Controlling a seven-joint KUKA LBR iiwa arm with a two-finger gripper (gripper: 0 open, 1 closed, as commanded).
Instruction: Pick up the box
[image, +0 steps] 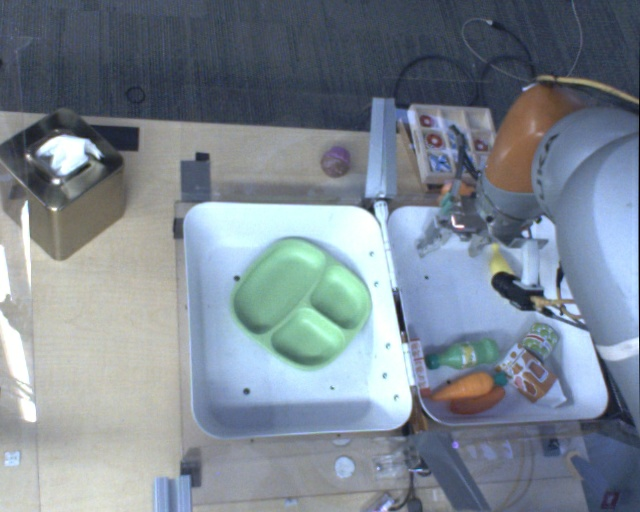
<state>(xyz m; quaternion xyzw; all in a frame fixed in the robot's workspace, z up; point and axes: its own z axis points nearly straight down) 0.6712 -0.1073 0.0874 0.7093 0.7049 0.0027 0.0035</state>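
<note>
Arm: the big grey arm (590, 230) with an orange band comes in from the right side of the counter (110, 330).
Gripper: the gripper (455, 222) hangs over the far edge of the right white bin (450, 300). I cannot tell how it stands, and I see nothing in it.
Box: the small colourful juice box (528, 370) lies flat in the near right corner of the right white bin, well apart from the gripper.
Beside the box: a green plastic bottle (463, 354) and an orange toy carrot (468, 387) lie just left of it, near the near edge.
Left bin: a green plate with three parts (302, 302) sits in the middle of the left white bin (215, 400).
Far left corner: a shiny metal tissue box (65, 185) stands on the counter.
</note>
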